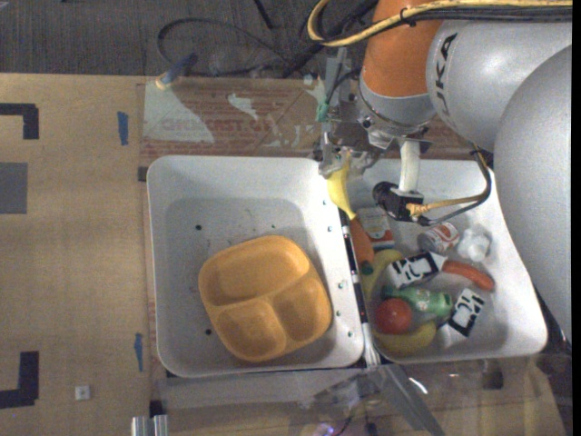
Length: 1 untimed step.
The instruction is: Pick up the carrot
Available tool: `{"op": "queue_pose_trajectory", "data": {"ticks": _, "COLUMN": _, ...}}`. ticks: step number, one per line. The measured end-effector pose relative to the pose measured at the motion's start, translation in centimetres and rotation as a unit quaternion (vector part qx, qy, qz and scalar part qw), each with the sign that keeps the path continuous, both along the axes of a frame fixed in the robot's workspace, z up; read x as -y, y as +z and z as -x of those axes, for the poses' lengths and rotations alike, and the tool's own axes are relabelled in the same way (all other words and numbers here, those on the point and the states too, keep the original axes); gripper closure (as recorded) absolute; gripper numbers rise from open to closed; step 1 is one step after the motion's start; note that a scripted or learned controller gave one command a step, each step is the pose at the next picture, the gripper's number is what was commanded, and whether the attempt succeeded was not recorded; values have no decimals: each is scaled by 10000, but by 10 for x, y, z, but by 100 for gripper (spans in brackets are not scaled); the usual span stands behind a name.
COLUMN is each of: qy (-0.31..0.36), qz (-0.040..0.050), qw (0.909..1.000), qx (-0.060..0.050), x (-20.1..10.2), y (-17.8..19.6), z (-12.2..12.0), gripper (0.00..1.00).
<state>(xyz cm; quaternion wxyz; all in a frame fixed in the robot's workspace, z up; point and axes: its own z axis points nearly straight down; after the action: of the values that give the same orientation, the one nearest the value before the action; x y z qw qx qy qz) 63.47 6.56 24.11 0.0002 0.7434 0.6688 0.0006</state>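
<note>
While jaw state cannot be told, slim tapered orange carrot (362, 243) lies against right bin (522, 334) wall.

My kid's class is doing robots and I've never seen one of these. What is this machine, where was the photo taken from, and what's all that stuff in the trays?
The big grey and orange shape at the upper right is a robot arm. Its tool, the part meant for grasping, hangs over the divide between two shallow white bins. The camera sits above the bench and looks down at a slant.

The left bin holds a yellow divided plate. The right bin holds a pile of toy food and small items: an orange carrot along its left edge, a red tomato, a yellow banana and a second orange piece further right.

Something yellow sits right at the tool, but I cannot tell whether it is gripped. The carrot lies in the bin, just below the tool.
</note>
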Motion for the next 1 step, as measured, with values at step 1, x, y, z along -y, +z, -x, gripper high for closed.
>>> {"op": "queue_pose_trajectory", "data": {"ticks": 1, "qy": -343, "qz": 5, "qw": 9994, "qx": 6, "x": -9, "y": -8, "z": -32, "gripper": 100}}
